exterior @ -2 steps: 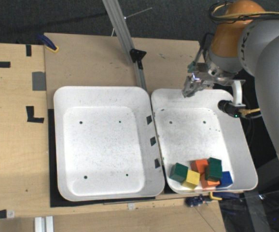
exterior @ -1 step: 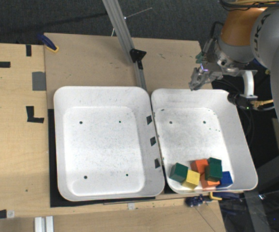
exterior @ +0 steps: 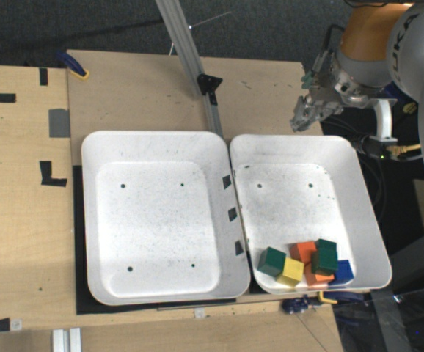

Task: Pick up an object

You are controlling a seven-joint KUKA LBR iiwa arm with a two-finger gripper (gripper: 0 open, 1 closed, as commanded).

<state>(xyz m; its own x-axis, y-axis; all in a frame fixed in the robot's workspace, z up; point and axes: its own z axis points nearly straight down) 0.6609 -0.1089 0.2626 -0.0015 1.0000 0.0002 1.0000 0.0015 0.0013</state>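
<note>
we see the grey kuka arm w/ orange band [exterior: 370,31] coming in from top right of the view. its two-finger gripper [exterior: 306,118] sits above the bench just past the far rim of the right shallow white plastic bin [exterior: 359,196], near that bin's back edge, well apart from the blocks. nothing visible between the fingertips; jaw state: can't tell from this angle, too small & dark.

task objs are all bunched in the near corner of the right bin: dark green cube [exterior: 272,260], yellow cube [exterior: 293,270] touching it, orange-red block [exterior: 304,251] behind, a second dark green block [exterior: 326,254] to its right, blue block [exterior: 342,271] at the rim side, another orange piece [exterior: 318,276] partly hidden under the green & blue ones.

left shallow white plastic bin [exterior: 153,218] sits beside the right one, rims touching. slanted grey metal pole [exterior: 186,46] crosses the bench behind the bins.
</note>
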